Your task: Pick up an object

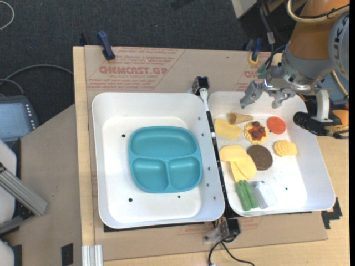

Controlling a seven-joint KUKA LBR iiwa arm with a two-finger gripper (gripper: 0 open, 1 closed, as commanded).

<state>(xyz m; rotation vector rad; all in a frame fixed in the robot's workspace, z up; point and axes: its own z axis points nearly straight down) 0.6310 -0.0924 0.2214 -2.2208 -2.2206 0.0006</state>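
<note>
Step in hand: approach; the arm (pixel 316 32) hangs over the far edge of the right bin (pixel 316 187), nothing lifted yet.
End effector: the end effector (pixel 266 95) has its two fingers spread apart, with nothing between them, above the bin's far rim.
Task's things: play-food pieces lie in the right bin, among them a small cone (pixel 239 117), a yellow piece (pixel 227 128), a pizza slice (pixel 256 132), a red round piece (pixel 276 125), a brown disc (pixel 259 157), a ridged yellow piece (pixel 284 148), a green strip (pixel 244 195) and a grey block (pixel 265 194).
Nearest candidate: the cone, just below the fingers.
Next move: likely a descent over one piece, fingers straddling it, then closing; the pieces crowd together, so a clean straddle looks hard.
Left bin: the left bin (pixel 105 148) holds a teal divided tray (pixel 165 158).
Writing: the brown sheet on the tabletop (pixel 133 68) reads "CHEMCAST", repeated; smaller print is illegible.
</note>
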